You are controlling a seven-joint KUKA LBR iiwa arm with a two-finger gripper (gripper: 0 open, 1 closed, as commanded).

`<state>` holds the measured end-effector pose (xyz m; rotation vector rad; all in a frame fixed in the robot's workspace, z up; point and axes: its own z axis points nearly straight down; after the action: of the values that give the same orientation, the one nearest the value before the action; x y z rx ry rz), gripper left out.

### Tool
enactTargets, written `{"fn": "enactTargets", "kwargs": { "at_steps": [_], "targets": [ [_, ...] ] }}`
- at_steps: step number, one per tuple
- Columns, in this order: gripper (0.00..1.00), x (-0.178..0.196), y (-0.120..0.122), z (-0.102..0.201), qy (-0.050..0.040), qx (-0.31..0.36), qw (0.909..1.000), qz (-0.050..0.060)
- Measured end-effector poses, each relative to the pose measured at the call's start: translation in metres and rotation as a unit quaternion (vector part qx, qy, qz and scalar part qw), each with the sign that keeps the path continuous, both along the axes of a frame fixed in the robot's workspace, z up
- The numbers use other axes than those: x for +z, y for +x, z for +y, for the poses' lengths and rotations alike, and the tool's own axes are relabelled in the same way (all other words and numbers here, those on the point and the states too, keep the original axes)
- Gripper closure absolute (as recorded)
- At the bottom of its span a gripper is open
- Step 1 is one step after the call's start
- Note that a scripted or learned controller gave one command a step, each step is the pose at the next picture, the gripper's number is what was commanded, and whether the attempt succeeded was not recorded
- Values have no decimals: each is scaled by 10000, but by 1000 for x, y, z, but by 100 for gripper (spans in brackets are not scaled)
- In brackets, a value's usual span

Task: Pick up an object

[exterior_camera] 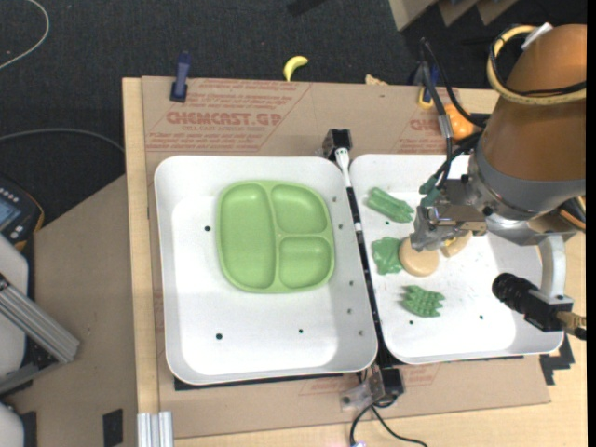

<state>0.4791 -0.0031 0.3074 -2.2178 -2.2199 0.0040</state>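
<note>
Red print on the brown board (223, 115) under the bins reads "CHEMCAST G P" along its far edge, with smaller lines above and below too fine to read; part of the same print shows again at the far right. A blue clip (180, 78) sits at the board's far left edge, and a small yellow banana-shaped piece (295, 66) lies on the dark floor just beyond.

There are two white bins. The left bin (186, 324) holds one thing: a pale green divided plate (276, 237) with three compartments, lying flat near the middle.

The right bin (484, 338) holds three green leafy toy pieces and one tan round piece. One green piece (389, 205) lies toward the far side, a second (386, 255) is near the bin's left wall, and a third (422, 301) lies nearer the camera, apart from the others. The tan disc-shaped piece (419, 261), perhaps a toy cookie or bun, touches the second green piece on its right.

The gripper (430, 234) hangs directly over the tan piece; whether it grips anything I cannot tell.
</note>
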Motion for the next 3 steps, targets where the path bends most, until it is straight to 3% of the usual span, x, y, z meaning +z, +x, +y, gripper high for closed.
{"fn": "enactTargets", "kwargs": {
  "at_steps": [1,2,3],
  "targets": [
    [100,55,1,-45,-14,-26,10000,-57],
    [100,93,3,21,1,31,10000,-59],
    [100,88,0,22,-4,-2,10000,-16]
  ]
}}
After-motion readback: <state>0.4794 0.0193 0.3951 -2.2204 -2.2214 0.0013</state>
